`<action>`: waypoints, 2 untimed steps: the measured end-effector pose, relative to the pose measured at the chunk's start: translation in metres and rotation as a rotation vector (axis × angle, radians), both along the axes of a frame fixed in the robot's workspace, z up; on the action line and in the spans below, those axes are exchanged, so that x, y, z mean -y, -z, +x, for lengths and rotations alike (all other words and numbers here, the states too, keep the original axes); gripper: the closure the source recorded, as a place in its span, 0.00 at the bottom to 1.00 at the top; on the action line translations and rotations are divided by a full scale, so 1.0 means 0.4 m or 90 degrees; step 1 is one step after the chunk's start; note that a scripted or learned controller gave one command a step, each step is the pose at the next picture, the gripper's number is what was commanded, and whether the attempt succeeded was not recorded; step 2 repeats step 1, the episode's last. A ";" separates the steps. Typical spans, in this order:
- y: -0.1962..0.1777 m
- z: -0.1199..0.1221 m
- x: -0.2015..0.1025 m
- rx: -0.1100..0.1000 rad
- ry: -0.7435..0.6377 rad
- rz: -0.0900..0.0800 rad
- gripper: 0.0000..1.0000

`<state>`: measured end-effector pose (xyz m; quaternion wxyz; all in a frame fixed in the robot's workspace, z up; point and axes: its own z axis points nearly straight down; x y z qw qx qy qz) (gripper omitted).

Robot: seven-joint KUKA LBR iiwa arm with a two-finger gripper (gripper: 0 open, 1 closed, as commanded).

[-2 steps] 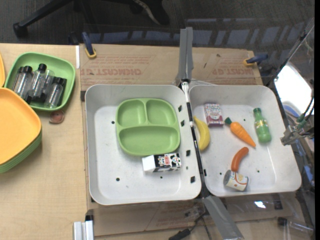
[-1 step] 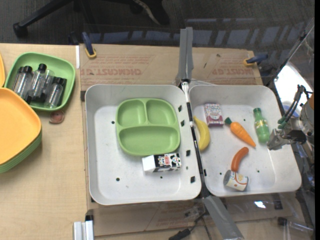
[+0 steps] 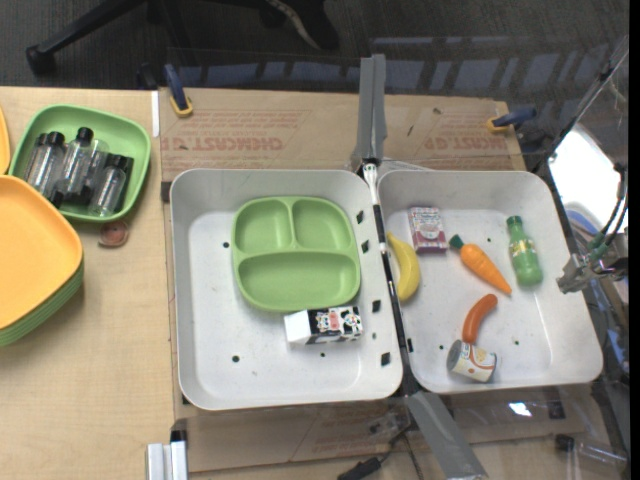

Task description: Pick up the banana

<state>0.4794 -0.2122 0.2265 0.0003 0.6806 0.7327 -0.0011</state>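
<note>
The curved yellow banana is seen in the right shallow white bin, lying against its left wall, just beside the divider between the two bins. Near it, in the same bin, are found a small pink-and-white carton, an orange toy carrot, a green plastic bottle, an orange-red toy chilli and a small tin can on its side. In the left shallow white bin, a green divided plastic plate is set, with a cow-patterned white milk carton touching its lower edge. Beside the bins on the desk, a green tray of small dark-capped bottles and a stack of orange plates are placed. The gripper is glimpsed at the right rim of the right bin, well apart from the banana; whether its fingers are wide or narrow cannot be told.
</note>
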 end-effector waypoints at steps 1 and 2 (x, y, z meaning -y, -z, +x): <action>0.062 -0.006 0.025 -0.002 0.254 0.001 1.00; 0.062 -0.006 0.025 -0.002 0.254 0.001 1.00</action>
